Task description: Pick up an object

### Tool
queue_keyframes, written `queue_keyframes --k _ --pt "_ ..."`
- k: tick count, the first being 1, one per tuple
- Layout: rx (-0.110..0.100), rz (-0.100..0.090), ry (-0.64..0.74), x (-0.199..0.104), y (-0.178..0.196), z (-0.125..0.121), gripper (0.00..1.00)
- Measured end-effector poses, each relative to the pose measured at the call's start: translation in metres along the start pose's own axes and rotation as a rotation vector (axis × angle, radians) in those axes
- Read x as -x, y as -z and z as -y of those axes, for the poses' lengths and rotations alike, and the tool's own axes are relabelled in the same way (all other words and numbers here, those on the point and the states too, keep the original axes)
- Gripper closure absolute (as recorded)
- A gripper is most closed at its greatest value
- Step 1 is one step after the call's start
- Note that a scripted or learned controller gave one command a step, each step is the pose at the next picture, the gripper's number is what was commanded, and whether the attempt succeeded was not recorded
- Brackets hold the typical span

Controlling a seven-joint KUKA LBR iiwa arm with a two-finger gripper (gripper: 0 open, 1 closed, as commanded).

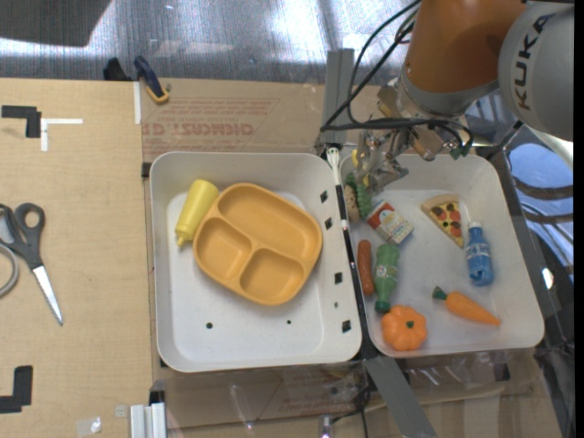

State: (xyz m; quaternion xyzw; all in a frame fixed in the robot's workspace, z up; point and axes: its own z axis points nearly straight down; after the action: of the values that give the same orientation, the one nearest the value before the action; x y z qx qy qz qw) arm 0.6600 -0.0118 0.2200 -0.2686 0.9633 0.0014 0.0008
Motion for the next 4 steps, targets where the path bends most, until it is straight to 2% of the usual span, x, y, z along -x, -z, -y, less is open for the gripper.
queue_keyframes --k 1,2,3,4 --pt "-0.001 0.000 0.189 -0.033 0.154 0.051 1.00" --pt "0.002 -0.001 0.568 -0.040 -0.020 0.065 1.00" --pt "0.003 0.000 0.969 -0.102 -0.056 0.110 1.00" --pt "0.003 0.006 1.369 -0.126 -0.120 0.166 1.00"
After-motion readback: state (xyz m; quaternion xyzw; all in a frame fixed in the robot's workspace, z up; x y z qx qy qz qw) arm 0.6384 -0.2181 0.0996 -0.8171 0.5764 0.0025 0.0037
